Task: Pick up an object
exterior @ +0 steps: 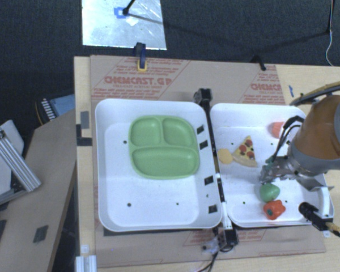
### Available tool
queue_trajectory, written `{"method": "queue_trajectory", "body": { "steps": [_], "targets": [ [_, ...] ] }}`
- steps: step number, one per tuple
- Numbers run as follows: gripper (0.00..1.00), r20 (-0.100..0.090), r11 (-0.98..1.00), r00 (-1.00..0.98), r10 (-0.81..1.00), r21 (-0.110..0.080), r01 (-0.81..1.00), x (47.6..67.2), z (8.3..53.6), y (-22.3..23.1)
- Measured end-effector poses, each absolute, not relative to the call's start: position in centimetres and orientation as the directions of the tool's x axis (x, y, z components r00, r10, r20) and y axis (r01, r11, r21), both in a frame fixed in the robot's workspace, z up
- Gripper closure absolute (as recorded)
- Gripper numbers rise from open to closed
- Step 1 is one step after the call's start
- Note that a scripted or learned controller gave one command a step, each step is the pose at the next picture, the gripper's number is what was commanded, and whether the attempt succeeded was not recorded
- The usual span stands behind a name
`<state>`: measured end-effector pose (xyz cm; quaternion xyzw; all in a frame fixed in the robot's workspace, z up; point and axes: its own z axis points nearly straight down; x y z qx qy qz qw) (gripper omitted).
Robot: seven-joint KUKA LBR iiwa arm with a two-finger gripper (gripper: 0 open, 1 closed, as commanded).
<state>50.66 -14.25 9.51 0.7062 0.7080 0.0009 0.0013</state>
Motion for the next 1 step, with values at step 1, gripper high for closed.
{"method": "queue_trajectory", "body": {
  "steps": [1],
  "targets": [
    [1.0, -0.002, 0.0, 0.0, 1.0, 0.006, 1.0, 49.88, 14.9, -14.72]
  ]
}}
